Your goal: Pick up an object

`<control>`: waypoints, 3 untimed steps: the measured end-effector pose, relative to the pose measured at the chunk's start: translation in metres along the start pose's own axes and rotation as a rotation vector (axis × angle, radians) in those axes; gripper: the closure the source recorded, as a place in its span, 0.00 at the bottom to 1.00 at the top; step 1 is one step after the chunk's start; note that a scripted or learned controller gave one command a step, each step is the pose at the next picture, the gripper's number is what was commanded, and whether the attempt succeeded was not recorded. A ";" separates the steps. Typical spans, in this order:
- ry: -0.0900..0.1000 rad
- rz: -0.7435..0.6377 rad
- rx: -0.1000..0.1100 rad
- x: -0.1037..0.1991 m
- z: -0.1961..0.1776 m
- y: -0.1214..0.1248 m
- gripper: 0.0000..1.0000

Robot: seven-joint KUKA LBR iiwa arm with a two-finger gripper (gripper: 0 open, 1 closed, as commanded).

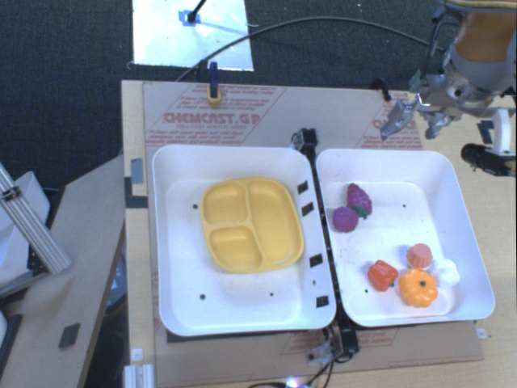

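Observation:
The right bin (464, 217) holds several toy foods. A purple eggplant-like piece (359, 198) lies next to a round purple piece (345, 219) near the bin's left wall. Toward the front right sit a red pepper (382, 275), an orange pumpkin (418, 288), a salmon-pink piece (419, 255) and a small white piece (447, 272). My gripper (414, 124) hangs above the bin's far rim, well away from all the toys. It is open, with nothing between its fingers (395, 124).
A yellow divided plate (250, 223) lies in the left bin (174, 241). A black divider strip (317, 217) runs between the bins. A blue-and-yellow clamp (213, 82) and a cable (323, 23) lie behind them.

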State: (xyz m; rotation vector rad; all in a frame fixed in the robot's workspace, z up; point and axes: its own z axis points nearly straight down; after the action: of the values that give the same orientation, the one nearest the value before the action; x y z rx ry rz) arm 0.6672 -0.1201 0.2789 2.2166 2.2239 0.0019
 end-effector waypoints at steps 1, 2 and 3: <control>0.000 0.002 0.003 0.005 0.054 -0.009 0.00; 0.000 0.001 0.003 0.006 0.114 -0.003 0.00; 0.000 0.002 0.003 0.006 0.156 -0.003 0.00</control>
State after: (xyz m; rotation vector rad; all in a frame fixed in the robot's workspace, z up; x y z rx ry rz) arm 0.6648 -0.1144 0.1231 2.2203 2.2236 -0.0013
